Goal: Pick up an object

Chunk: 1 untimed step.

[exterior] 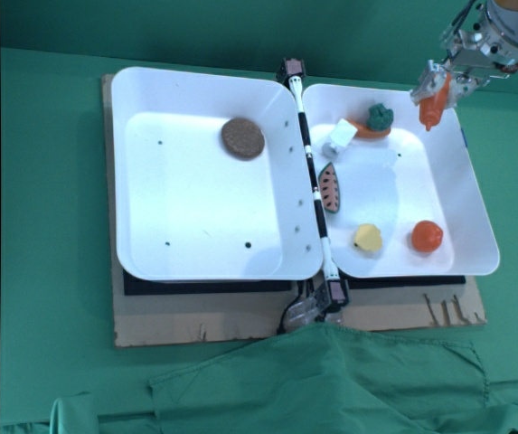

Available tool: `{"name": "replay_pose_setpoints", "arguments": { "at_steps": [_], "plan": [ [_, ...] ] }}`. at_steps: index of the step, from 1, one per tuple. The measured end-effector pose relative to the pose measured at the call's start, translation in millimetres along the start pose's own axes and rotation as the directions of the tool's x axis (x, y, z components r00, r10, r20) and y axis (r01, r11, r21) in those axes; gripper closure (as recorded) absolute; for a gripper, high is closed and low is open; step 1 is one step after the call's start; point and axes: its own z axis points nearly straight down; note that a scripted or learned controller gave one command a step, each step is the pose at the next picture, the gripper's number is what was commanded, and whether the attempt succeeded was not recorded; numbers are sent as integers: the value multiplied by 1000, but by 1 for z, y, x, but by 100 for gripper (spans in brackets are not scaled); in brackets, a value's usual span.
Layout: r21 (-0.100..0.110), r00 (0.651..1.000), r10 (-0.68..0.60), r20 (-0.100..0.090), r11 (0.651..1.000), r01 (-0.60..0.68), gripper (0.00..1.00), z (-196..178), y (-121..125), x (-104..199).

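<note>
My two-finger pincer (pixel 437 98) hangs over the far right corner of the right white bin (pixel 475 215). Nearest below and to my left sit the green-topped orange piece (pixel 376 121) and small white block (pixel 342 134). Beyond them, the bin's middle floor lies bare; the watermelon slice (pixel 329 188), yellow lump (pixel 367 237) and red ball (pixel 427 235) crowd its near side.

You are looking at two bins sitting side by side on the desk (pixel 51 197). In the left bin (pixel 141 242) a disc (pixel 242 138) is lying toward the back right. In the right bin (pixel 466 197), a slice (pixel 329 188) is lying by the left wall, a cube (pixel 341 135) behind it, two fruits (pixel 368 238) (pixel 427 236) sitting near the front.
</note>
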Motion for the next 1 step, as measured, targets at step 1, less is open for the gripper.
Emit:
{"name": "replay_pose_setpoints", "arguments": {
  "at_steps": [1],
  "plan": [
    [26, 1000, -4, -2, 1000, 4, 100, 99, 23, -10]
  ]
}}
